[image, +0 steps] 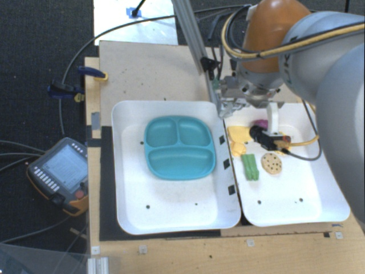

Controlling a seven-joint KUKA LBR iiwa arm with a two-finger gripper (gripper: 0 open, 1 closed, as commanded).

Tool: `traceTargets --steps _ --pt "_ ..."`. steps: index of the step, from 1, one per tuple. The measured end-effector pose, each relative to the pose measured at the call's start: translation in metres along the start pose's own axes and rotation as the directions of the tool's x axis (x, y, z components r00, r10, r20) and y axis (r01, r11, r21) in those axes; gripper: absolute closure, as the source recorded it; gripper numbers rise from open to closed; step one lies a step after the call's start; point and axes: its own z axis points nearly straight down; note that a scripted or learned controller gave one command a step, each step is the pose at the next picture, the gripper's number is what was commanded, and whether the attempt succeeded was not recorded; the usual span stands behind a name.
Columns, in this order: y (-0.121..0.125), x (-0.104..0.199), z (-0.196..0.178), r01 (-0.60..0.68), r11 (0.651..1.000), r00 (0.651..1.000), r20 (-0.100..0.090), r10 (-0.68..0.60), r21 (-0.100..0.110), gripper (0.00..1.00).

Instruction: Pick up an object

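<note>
In the right bin [296, 207] several small objects lie near its left wall: a yellow piece [237, 138], a green block [250, 166], a round cookie with dark chips [272, 164] and a small magenta thing [260, 123] partly hidden by the robot. My gripper [231, 108] hangs over the far left corner of that bin, just above and behind the yellow piece. The wrist hides its tip, and nothing shows held in it.
A teal divided plate [179, 148] lies in the left bin [171, 210]. The wall between the two bins runs just left of the gripper. The big grey arm covers the right bin's far right side. A teach pendant [60, 173] rests off the bench at left.
</note>
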Motion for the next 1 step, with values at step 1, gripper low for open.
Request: traceTargets --steps 1 --pt "0.0129 0.0538 0.0089 -0.001 1.000 1.000 0.000 0.001 0.001 1.00"
